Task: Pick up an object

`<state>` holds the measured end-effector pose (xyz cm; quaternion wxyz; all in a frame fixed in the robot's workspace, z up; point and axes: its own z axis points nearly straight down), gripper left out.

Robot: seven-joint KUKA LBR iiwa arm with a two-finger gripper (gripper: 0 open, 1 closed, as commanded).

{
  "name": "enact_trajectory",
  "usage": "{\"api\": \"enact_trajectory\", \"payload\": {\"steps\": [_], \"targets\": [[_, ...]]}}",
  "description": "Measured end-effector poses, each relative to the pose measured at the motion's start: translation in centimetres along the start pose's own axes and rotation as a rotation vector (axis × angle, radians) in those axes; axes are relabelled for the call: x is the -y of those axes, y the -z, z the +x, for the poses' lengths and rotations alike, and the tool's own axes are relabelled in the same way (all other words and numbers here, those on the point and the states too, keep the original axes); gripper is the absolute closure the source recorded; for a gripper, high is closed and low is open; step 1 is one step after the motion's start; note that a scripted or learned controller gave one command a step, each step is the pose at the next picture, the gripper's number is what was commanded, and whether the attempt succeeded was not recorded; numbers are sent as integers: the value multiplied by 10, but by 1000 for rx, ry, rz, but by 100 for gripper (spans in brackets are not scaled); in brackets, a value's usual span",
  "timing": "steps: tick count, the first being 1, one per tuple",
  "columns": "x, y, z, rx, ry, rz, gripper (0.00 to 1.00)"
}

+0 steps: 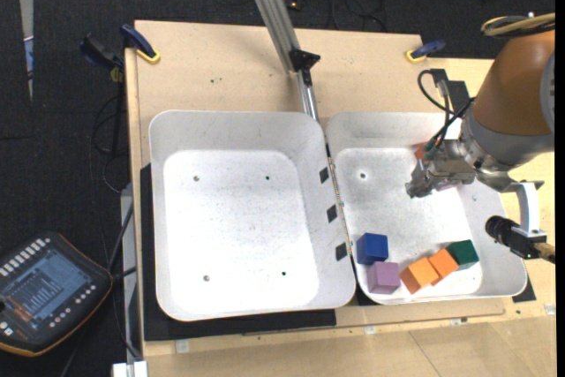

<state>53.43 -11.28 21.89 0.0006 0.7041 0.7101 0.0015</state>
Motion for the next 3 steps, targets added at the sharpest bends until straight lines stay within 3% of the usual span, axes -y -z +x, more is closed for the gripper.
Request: {"api": "enact_trajectory", "payload": {"steps": [1, 3], "targets": [[-11, 11, 59, -1, 0, 1, 100], [-34, -2, 168, 0, 0, 3, 100]]}}
